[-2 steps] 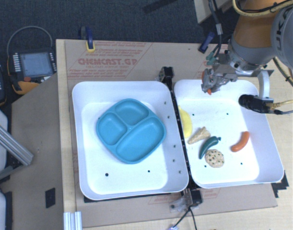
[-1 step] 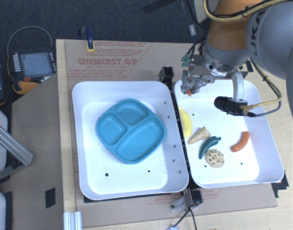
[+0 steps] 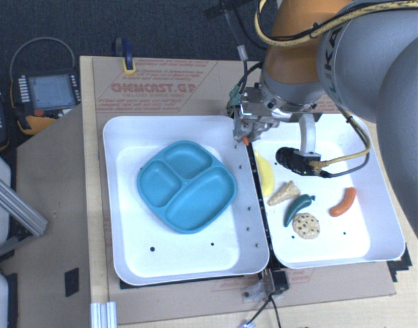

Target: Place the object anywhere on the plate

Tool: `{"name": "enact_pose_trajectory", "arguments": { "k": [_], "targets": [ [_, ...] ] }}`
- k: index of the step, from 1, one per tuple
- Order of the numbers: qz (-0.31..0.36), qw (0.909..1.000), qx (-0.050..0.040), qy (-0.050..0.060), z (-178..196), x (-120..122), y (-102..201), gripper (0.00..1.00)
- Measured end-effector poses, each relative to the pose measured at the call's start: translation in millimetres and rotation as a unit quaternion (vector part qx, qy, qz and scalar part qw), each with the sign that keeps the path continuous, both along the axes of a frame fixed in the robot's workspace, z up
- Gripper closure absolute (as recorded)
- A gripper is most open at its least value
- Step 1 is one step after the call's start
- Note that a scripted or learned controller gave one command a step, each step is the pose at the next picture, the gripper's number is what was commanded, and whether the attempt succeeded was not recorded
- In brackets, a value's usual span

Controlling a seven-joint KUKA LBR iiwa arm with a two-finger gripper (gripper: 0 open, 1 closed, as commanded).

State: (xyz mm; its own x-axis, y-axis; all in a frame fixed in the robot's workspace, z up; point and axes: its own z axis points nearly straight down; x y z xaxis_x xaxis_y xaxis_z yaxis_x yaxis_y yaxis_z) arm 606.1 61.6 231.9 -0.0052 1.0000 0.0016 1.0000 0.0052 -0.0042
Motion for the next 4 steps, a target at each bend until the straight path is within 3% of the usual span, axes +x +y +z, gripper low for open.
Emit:
{"name": "enact_pose_trajectory", "arguments": {
  "k": [2,3,4],
  "targets": [
    [0.000,1.0000,-0.0002,-0.002,2,-7,104,1.00],
    [-0.003,1.0000,-0.0012,0.000,-12,-11,95,1.00],
    [-0.003,1.0000,-0.0010,-0.001,-11,-11,95,0.00]
  ]
}}
